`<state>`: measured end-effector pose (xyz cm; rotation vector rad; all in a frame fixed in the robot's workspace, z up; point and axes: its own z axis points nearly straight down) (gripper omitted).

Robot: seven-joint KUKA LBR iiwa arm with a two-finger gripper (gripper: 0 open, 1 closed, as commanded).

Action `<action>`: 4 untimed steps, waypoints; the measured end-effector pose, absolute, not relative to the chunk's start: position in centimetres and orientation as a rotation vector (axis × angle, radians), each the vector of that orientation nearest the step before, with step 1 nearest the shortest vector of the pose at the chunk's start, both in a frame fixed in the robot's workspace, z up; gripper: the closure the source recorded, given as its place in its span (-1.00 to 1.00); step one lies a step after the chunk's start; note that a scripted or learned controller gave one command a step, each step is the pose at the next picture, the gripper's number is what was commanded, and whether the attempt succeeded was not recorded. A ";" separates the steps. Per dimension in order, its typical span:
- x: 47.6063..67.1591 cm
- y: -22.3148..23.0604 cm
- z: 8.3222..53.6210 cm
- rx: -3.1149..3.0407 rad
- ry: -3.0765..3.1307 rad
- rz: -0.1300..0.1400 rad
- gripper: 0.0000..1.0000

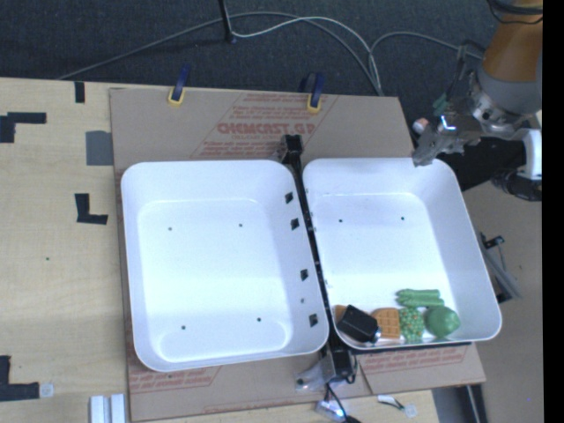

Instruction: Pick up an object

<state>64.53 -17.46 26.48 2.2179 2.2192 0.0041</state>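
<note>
- My gripper hung at the far right corner of the right bin, just outside its rim, above the bench.
- Whether it was open or closed could not be told from the view; nothing was seen in its hold.
- The objects lay well apart from it, bunched along the right bin's near edge: a black item, an orange piece, a green cob, a green pod and a green ball.
- The black item sat against the divider side; the ball lay nearest the right wall.
- The rest of the right bin's floor was bare white.
- The left bin lay alongside, touching at the centre seam.
</note>
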 end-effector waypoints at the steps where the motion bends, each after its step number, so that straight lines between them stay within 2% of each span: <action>1: 64.3 -13.3 25.8 2.218 2.225 0.000 1.00; 2: 63.9 -7.9 26.2 2.217 2.227 0.002 1.00; 4: 62.1 1.8 24.0 2.218 2.227 0.000 1.00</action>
